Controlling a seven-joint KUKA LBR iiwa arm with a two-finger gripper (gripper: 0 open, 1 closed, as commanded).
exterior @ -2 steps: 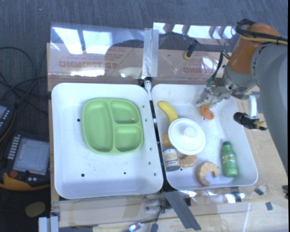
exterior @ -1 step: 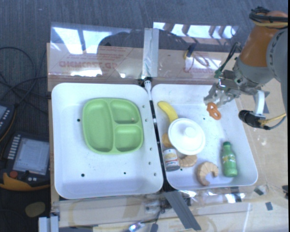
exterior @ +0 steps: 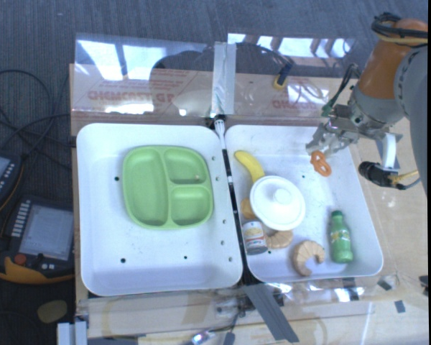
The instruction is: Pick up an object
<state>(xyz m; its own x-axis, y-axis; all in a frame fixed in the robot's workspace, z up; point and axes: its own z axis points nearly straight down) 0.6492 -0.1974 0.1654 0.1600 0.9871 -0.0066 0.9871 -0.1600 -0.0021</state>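
Nothing is lifted yet: the hand [exterior: 323, 144] hovers just above the orange ring [exterior: 320, 164] in the right bin [exterior: 370, 261], its grip state unclear.

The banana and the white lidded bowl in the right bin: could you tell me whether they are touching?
Cannot tell. In the camera view the banana's lower tip meets the white lidded bowl's rim, but overlap from the slanted angle could hide a small gap.
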